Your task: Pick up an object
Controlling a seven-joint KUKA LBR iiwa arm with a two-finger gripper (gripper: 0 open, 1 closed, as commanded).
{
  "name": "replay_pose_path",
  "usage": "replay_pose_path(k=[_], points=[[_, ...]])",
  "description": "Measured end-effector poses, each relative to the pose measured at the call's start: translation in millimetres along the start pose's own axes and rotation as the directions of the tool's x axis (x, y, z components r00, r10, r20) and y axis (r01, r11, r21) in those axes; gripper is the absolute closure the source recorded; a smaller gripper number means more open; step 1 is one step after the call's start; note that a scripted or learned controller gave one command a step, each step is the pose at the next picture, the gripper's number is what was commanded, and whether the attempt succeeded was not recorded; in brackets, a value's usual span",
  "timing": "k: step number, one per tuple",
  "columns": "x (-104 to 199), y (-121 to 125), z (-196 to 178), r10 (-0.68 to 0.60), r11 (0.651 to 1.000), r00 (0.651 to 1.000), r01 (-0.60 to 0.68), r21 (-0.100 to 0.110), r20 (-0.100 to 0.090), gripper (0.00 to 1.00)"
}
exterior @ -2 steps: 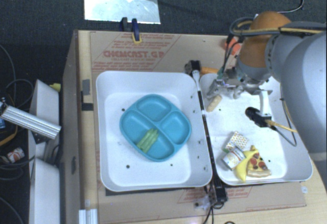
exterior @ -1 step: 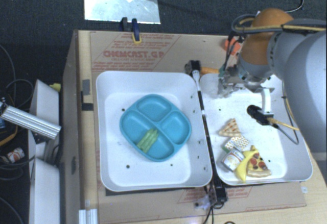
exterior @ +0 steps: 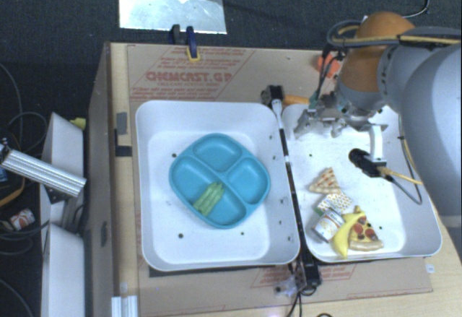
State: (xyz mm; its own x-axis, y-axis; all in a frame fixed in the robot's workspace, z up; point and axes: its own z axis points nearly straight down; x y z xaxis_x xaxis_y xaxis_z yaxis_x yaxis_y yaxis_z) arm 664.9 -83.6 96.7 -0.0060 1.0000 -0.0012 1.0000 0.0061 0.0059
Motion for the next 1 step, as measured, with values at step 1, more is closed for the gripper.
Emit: replay_pose_path(k=[1], points=[[-51.6,-25.0,-18.4,0.005,1.0,1.0,-0.005,0.003,0.001,0.0]])
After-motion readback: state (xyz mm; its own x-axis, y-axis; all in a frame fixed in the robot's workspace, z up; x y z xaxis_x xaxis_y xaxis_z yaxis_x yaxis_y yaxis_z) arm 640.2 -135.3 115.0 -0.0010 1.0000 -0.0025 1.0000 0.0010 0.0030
